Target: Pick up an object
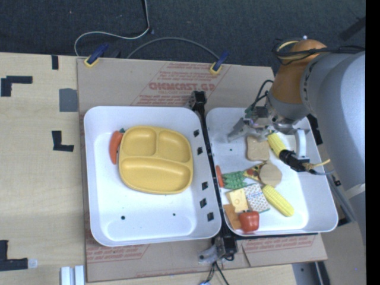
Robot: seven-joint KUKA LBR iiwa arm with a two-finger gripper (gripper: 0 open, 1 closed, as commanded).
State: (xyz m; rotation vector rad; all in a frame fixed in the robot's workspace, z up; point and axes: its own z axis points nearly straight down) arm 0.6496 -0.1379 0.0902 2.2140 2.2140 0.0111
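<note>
My gripper (265, 128) hangs low over the far part of the right bin (317, 212), below the arm's orange band (293, 79). Directly under it lie a tan bread slice (256, 151) and a small yellow corn cob (276, 142); the wrist hides whether it touches either. Closer to the front sit a round tan disc (271, 175), a larger corn cob (278, 200), a green vegetable piece (235, 179), a yellow cheese wedge (237, 199), a checkered piece (257, 200) and a red pepper (250, 221).
The left bin (104, 218) holds a yellow divided plate (155, 159) with an orange-red carrot (114, 146) against its left side. A black divider (205, 159) separates the bins. The grey arm (344, 117) covers the right bin's far right corner.
</note>
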